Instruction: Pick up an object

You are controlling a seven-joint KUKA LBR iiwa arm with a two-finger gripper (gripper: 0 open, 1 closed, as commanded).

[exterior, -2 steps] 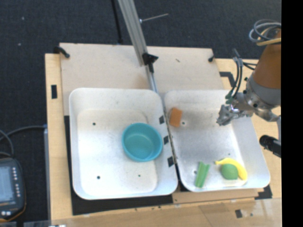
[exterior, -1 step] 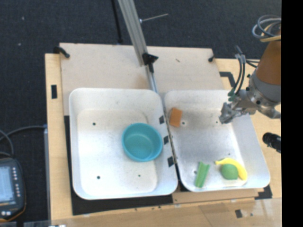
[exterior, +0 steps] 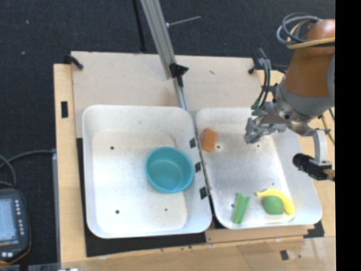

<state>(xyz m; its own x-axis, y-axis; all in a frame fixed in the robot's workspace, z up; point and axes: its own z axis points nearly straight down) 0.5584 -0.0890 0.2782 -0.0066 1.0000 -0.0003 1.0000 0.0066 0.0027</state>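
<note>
hovering: gripper [exterior: 252,133] over right bin [exterior: 248,168], maybe nr orange block [exterior: 209,140].

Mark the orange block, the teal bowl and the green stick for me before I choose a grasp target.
orange block [exterior: 209,140], camera view, centre of its top face.
teal bowl [exterior: 169,169], camera view, middle of its inside floor.
green stick [exterior: 241,208], camera view, midway along its length.
</note>
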